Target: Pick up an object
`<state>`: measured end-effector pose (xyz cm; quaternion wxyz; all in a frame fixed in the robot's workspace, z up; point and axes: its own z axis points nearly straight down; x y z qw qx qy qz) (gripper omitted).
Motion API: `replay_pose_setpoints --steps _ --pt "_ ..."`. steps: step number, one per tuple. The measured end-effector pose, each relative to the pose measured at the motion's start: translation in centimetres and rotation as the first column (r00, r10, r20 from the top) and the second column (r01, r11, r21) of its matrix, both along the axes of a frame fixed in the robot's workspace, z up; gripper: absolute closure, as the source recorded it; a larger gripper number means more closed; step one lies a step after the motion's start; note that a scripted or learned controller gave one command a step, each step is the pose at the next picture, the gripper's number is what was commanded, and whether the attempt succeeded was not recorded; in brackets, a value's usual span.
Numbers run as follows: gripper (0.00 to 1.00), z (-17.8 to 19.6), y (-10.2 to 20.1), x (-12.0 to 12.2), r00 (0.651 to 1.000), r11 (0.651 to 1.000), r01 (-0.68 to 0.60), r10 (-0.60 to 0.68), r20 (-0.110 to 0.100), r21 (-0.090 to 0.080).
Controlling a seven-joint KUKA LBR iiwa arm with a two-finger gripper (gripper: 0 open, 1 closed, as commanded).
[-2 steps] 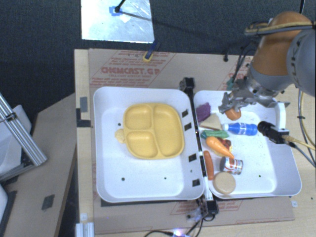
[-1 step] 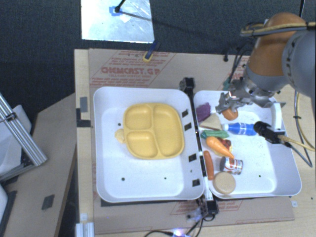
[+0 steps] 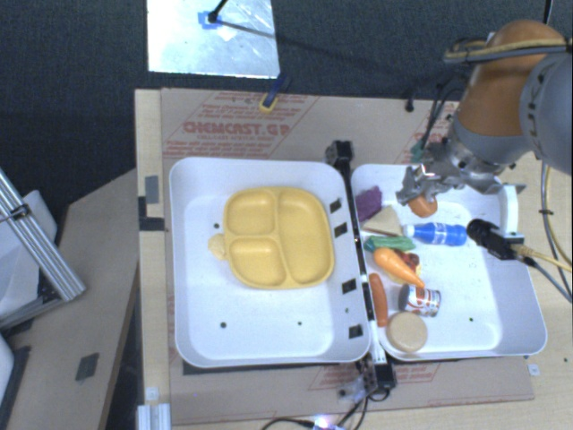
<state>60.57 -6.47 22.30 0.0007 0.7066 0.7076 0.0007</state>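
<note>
Table (image 3: 224,115) with two white bins, yellow plate (image 3: 273,237) in left bin (image 3: 192,330), toys piled in right bin (image 3: 501,312), end effector (image 3: 421,191) at upper right, pinching an orange ball (image 3: 423,206)

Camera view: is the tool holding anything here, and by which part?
Cannot be told. The tool sits over a small orange object in the right bin, but no grip is visible.

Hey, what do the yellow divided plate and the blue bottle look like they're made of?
The yellow divided plate looks like moulded plastic with a matte finish: even colour, soft rounded compartment edges, no sharp glare. The blue bottle also seems plastic, slightly glossier, with a white cap end; it is too small to tell more.
</note>
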Motion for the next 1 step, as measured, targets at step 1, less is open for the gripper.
replay_pose_setpoints --steps 1 --pt "1.00 -0.64 0.27 0.86 1.000 1.000 -0.003 0.003 0.000 -0.001"
